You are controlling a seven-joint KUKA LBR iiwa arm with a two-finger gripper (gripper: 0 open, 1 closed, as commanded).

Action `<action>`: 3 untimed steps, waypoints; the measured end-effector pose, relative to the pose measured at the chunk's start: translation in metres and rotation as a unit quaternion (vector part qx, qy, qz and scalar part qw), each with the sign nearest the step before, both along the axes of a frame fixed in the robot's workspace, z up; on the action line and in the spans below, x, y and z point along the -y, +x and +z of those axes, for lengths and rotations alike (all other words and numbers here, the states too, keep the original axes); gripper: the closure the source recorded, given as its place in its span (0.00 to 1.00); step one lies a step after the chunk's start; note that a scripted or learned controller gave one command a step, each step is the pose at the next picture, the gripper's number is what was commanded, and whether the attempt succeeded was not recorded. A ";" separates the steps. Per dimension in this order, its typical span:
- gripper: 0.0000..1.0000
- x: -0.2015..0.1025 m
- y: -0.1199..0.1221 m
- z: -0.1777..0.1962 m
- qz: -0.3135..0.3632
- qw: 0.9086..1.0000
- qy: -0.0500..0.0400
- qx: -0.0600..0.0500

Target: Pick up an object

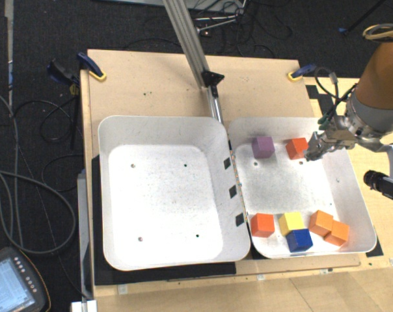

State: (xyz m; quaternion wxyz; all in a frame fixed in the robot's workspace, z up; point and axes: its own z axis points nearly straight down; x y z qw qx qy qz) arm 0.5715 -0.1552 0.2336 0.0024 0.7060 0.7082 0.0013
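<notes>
The red-orange block [296,148] lies in the upper part of the right bin [352,174], with a purple block [263,147] just to its left. Along that bin's lower edge sit an orange block [262,225], a yellow block [291,222], a blue block [299,240] and two more orange blocks [330,227]. The left bin [112,174] sits alongside. The gripper [313,150] hangs just right of the red-orange block, perhaps touching it; how it is set I cannot tell.

bench [183,86]: light wood | on it: left bin [118,135], right bin [352,194], side by side
</notes>
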 end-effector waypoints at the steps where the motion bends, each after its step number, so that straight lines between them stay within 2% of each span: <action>1: 1.00 -0.058 0.002 -0.004 0.003 1.000 0.002 -0.003; 3: 1.00 -0.165 0.027 0.013 0.003 1.000 0.002 -0.001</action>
